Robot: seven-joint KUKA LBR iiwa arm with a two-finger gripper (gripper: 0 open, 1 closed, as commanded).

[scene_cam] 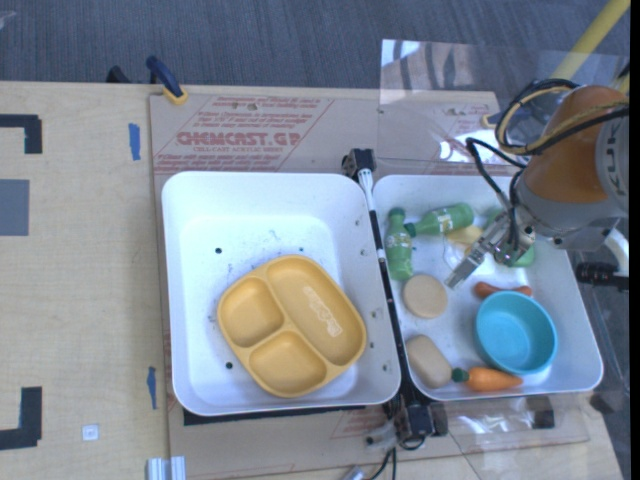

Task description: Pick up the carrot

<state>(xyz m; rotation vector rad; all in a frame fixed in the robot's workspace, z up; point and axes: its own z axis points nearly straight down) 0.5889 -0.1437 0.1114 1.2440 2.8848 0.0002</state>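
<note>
Carrot (487, 377) against bin's (590, 368) near edge

The right bin (585, 313) was crowded. The carrot (490, 378) lay at its near edge, pressed between the blue bowl (515, 333) just behind it and the bin's front wall, with a tan oblong piece (428, 360) close on its left. Two green bottles (400, 245) and a round tan disc (426, 296) filled the far left part. The gripper (478, 258) hung over the middle. The left bin (200, 218) had bare floor behind its yellow divided plate (290, 323).
</note>
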